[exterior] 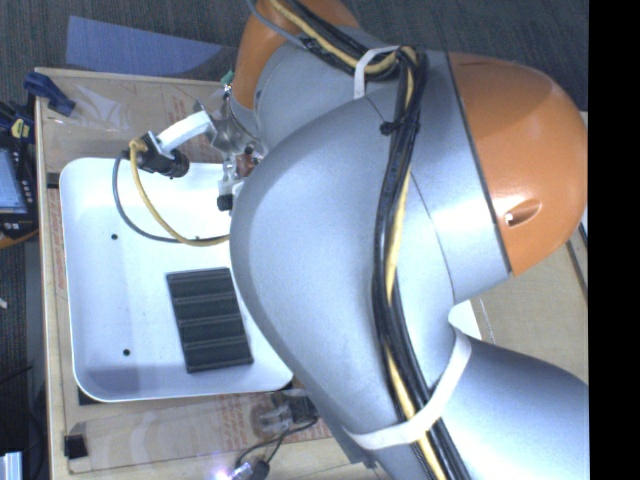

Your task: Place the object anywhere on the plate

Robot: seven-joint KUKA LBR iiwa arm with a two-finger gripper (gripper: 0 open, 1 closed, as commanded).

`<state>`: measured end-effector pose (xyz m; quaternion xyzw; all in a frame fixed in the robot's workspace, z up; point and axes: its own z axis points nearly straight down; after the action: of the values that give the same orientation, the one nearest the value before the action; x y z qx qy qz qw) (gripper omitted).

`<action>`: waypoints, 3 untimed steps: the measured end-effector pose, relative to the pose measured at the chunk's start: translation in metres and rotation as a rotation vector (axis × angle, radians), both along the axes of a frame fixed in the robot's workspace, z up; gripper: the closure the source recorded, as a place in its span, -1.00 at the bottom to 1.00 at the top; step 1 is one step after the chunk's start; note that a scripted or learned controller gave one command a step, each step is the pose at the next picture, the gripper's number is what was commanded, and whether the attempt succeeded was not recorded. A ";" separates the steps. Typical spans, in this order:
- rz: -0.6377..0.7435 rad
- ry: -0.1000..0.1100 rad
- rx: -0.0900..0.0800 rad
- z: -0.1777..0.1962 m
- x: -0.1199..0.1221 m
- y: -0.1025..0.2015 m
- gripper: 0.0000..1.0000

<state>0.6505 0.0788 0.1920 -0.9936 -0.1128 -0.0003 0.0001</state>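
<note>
A dark ribbed rectangular slab (208,320) lies flat on the floor of the left white bin (72,268), toward its near side. My gripper (232,163) hangs over the bin's far right corner, well beyond the slab. It is mostly hidden behind my own grey arm (400,248). I cannot make out anything held in it. The right bin and whatever lies in it are covered by the arm.
A yellow cable (150,226) loops from the wrist over the bin's far half, ending at a white and black fitting (170,143). The wooden bench (150,438) frames the bin. A blue sheet (130,43) lies beyond it, and a dark device (12,188) sits at the left edge.
</note>
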 end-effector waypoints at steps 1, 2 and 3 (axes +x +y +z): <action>0.036 -0.001 -0.001 0.104 -0.032 0.041 1.00; 0.582 0.006 0.001 0.125 -0.043 0.108 1.00; 0.688 0.005 0.003 0.104 -0.015 0.121 1.00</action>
<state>0.6352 0.1994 0.2961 -0.8975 -0.4410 0.0018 0.0017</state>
